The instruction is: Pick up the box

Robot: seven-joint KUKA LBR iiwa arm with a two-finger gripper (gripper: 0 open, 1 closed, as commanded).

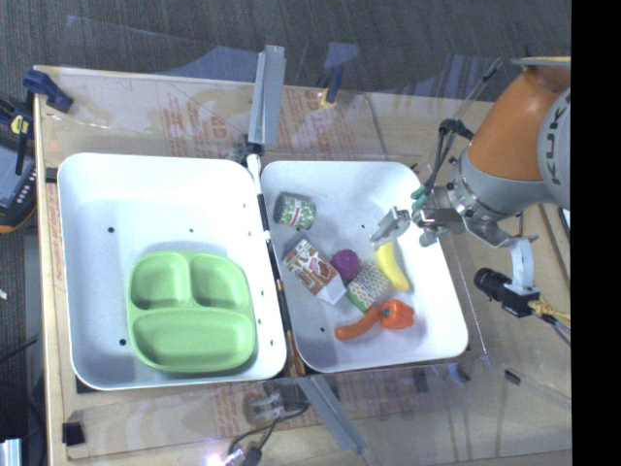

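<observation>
Two bins side by side on the counter (146, 115)

The left white bin (87, 192) holds a green divided plastic tray (191, 312). In the right white bin (427, 333), the printed carton box (311, 267) has a small can (295, 212) at 11 o'clock, a purple round toy (346, 263) at 3 o'clock, and a yellow banana (392, 266) further right. The tool (393, 225) sits at the banana's 12 o'clock.

Fixed overhead camera, slanted down on both bins (87, 178).

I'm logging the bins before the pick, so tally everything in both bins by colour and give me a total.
Green: 2, the divided plate and the small can
Purple: 1, the plum
Yellow: 1, the banana
Orange: 1, the carrot
Multicoloured print: 2, the box and the packet
Total: 7
</observation>
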